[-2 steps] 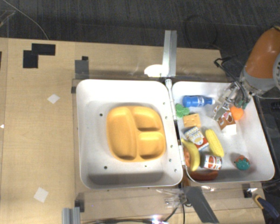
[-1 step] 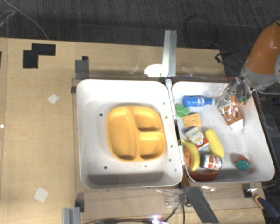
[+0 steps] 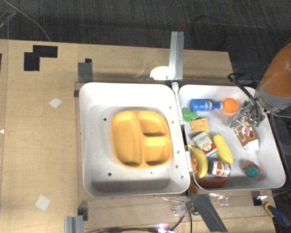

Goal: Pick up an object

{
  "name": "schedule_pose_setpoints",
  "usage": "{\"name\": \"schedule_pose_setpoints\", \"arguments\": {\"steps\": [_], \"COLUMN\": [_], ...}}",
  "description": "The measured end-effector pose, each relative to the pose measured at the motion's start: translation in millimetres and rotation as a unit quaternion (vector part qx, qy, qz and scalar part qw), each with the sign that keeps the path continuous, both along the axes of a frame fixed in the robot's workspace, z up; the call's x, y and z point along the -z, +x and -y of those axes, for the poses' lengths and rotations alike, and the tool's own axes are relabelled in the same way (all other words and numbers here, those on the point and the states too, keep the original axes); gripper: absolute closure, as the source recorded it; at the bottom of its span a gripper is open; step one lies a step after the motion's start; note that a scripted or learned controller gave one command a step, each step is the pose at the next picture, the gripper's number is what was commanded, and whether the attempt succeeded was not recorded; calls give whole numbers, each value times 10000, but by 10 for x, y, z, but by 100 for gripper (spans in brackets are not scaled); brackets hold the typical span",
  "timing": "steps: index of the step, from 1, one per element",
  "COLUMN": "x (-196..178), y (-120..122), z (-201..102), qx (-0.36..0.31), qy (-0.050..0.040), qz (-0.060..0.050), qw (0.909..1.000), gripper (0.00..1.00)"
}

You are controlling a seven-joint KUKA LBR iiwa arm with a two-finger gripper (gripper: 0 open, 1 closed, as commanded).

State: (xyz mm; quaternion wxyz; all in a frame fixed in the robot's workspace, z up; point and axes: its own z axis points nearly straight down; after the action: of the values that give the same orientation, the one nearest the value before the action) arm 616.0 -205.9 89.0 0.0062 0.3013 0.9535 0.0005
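Where arm reaches in from right, tool hangs low over right bin, near its far right part, above small brown-and-white packet; whether tool is open or closed, cannot tell. Same bin holds blue bottle beside orange ball, green piece, cracker-like square, corn cob, banana, red can, small teal-and-red toy. Left bin holds yellow divided tray. Both bins rest on wooden surface.
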Motion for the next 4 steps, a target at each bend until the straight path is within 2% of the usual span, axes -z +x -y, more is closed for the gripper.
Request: {"name": "schedule_pose_setpoints", "arguments": {"steps": [1, 2, 3, 4], "x": [7, -178, 17, -149], "y": [-2, 390, 358, 404], "z": [-2, -11, -51, -54], "qx": [-1, 410, 479, 459], "qy": [1, 6, 9, -8], "qz": [-5, 4, -12, 62], "qw": [10000, 9992, 9989, 9989], "gripper": [0, 0, 0, 100]}}
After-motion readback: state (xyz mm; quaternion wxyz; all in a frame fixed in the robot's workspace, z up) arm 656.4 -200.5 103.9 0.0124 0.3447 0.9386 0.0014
